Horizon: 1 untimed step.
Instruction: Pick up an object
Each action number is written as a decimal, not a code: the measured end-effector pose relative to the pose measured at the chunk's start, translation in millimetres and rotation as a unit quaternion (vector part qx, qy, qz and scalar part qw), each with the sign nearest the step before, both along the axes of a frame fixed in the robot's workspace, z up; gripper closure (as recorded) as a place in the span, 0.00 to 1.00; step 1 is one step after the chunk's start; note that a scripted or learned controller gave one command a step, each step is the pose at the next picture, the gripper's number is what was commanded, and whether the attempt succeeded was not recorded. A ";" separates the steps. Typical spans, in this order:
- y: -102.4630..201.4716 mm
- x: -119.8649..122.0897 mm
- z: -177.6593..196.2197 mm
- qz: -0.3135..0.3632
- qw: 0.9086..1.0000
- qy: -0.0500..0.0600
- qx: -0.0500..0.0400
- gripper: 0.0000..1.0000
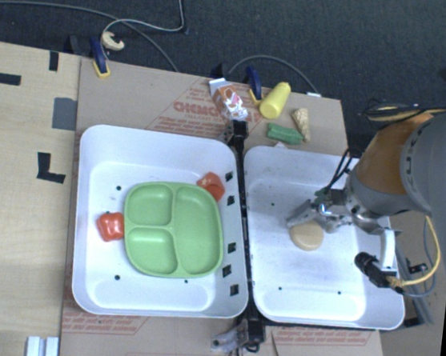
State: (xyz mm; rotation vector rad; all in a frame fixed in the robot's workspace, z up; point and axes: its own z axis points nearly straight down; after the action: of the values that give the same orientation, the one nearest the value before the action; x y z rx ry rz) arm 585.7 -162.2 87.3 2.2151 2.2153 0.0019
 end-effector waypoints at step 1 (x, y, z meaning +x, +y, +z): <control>0.4 0.1 10.0 0.001 1.000 0.000 0.000 1.00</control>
State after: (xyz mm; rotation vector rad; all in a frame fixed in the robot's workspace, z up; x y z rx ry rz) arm 585.8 -161.8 97.3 2.2138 2.2167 0.0014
